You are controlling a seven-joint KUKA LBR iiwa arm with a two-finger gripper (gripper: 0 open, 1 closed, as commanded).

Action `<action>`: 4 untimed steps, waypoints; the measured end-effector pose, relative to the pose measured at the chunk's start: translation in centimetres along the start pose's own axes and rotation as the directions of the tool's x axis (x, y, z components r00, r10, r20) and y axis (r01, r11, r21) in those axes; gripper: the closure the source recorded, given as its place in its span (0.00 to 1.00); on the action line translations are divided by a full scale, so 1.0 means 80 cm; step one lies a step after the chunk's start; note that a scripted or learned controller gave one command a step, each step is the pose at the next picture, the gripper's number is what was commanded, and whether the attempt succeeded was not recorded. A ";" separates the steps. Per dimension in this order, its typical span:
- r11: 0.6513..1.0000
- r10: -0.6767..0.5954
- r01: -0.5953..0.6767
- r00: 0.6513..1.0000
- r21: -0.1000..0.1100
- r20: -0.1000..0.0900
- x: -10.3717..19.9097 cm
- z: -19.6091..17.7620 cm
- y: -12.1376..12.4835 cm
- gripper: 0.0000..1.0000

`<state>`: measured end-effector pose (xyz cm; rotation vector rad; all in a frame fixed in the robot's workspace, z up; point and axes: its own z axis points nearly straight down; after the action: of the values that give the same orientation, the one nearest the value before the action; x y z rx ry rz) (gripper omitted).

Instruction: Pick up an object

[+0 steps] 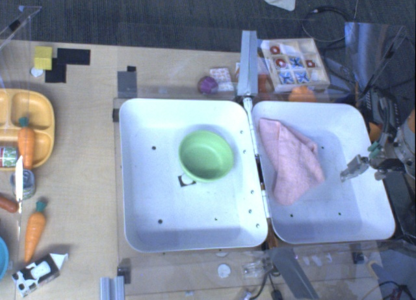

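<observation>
While claw [356, 167] hovers by right bin's [364, 227] edge | pink cloth [291, 161] lies lengthwise top-to-bottom | grip state unclear

- Light green bowl [207, 155]
- Pale pink cloth [290, 160]
- White bins [156, 227], side by side
- Yellow tray [40, 118]
- Orange carrot [34, 226], green top
- Purple ball [207, 84]
- Black-and-white cow-patterned carton [37, 271]
</observation>
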<state>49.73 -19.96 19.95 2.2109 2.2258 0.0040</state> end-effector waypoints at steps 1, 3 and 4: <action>0.996 -0.092 0.092 0.996 -0.001 -0.001 0.054 0.108 0.098 0.00; 0.945 -0.327 0.327 0.945 -0.020 0.012 0.088 0.131 0.051 0.00; 0.942 -0.334 0.334 0.943 -0.021 0.013 0.112 0.131 0.031 0.00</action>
<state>52.21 -11.03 9.45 1.7887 2.5490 0.0179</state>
